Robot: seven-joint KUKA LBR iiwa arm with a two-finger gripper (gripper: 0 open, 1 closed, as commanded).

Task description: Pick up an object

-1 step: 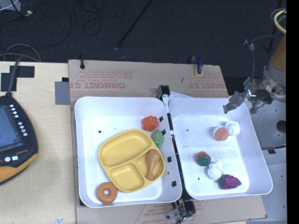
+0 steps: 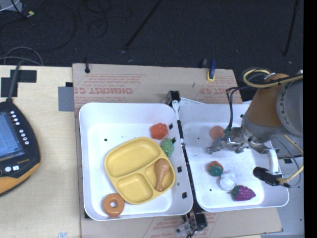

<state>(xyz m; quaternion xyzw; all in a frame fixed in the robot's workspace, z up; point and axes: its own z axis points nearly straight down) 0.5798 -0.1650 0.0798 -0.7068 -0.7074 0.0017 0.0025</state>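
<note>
My gripper [image 2: 218, 146] hangs over the upper middle of the right bin [image 2: 277, 197], its tip pointing left. Just above that tip lies a pale orange ball [image 2: 216, 132], close to it; contact cannot be made out. Below the gripper sit a teal and orange toy [image 2: 215, 169], a white lump [image 2: 227, 182] and a purple grape bunch [image 2: 243, 193], all resting on the bin floor apart from the gripper.
The left bin [image 2: 91, 157] holds a yellow divided plate [image 2: 130, 161] with a brown drumstick [image 2: 161, 173] on it. Around the plate lie a red fruit [image 2: 159, 131], a green piece [image 2: 168, 146] and a donut [image 2: 113, 205]. A handheld controller [image 2: 12, 143] lies far left.
</note>
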